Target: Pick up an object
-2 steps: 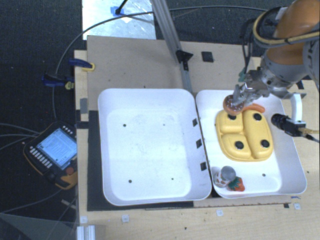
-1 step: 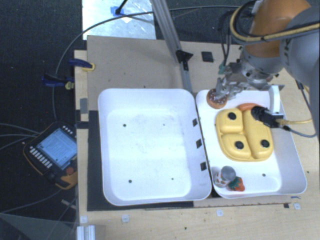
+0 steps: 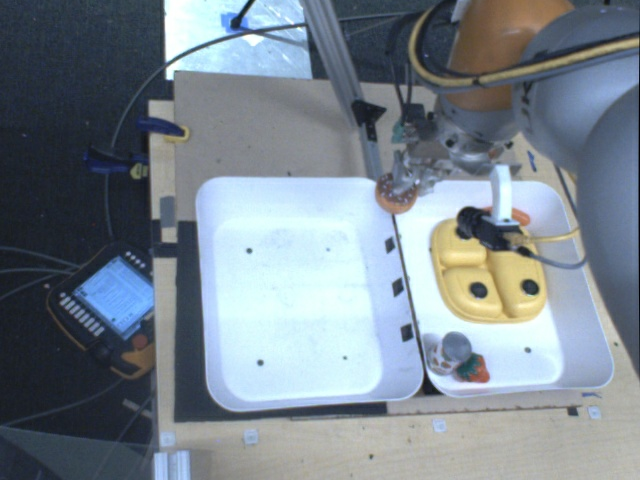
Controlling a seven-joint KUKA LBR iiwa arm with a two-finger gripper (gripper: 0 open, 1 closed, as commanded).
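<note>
My gripper (image 3: 403, 186) hangs over the far end of the ridge where the two white bins meet. A small round orange-brown thing (image 3: 397, 200) sits between its fingertips, lifted above the bin rims. In the right bin (image 3: 570, 353) lies a large yellow moulded toy (image 3: 490, 276) with dark round spots. Near that bin's front left corner there is a small grey, red and green object (image 3: 461, 357).
The left bin (image 3: 290, 298) shows bare white floor. The grey arm with its orange band (image 3: 505, 28) covers the far right of the bench. A teach pendant (image 3: 108, 298) lies on the floor to the left, and clamps (image 3: 160, 128) grip the board's left edge.
</note>
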